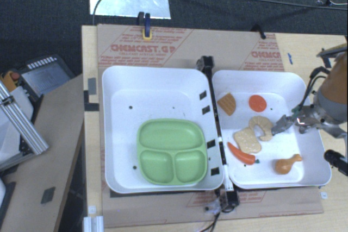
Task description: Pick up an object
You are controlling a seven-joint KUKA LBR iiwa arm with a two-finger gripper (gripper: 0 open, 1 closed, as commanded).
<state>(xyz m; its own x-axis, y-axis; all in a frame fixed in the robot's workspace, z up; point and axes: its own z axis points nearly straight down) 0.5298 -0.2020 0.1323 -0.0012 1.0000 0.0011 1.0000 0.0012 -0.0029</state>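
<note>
The right white bin (296, 84) holds several toy foods: a tan wedge (227, 104), a round red tomato slice (258, 102), a beige curved piece (262, 126), a beige bread slice (247, 142), a red chili pepper (241, 154) and a brown drumstick (286, 164). My gripper (281, 125) reaches in from the right, low over the bin, with its tips just right of the beige curved piece. Whether it touches that piece is unclear.
The left white bin (119, 89) carries a green divided plate (171, 150). A black clip (206, 64) sits where the two bins meet. Cardboard (163, 46) lies under the bins, and cables run across the dark floor behind.
</note>
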